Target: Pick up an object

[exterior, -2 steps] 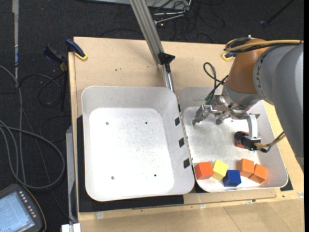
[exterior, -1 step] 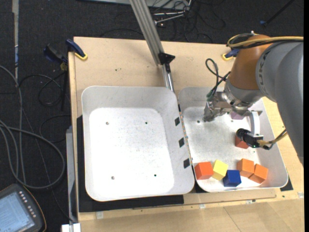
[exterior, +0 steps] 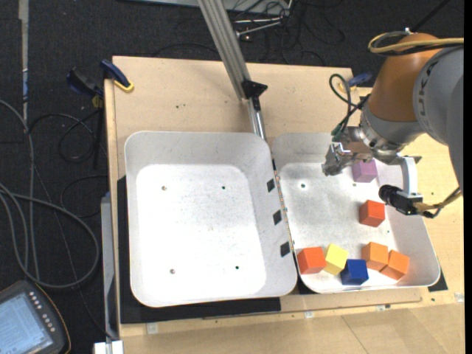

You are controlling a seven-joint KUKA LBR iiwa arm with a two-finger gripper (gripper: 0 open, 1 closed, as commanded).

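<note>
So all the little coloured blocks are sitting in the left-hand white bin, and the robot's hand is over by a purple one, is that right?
Not quite. The camera view shows the small coloured blocks, such as the blue cube and the yellow cube, in the shallow white bin on the right, not the left one. The rest holds: the robot's hand is beside the pale purple block.

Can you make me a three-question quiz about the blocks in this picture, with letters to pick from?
1. Where are the blocks?
A. left white bin
B. right white bin
C. wooden bench

2. How many orange blocks are there?
A. one
B. two
C. four

3. What sits beside the gripper?
A. pink block
B. blue block
C. yellow block

Answers: 1 B, all the blocks lie in the right white bin. 2 C, one orange block sits alone and three lie along the near edge. 3 A, the small pink block is right next to it.
</note>
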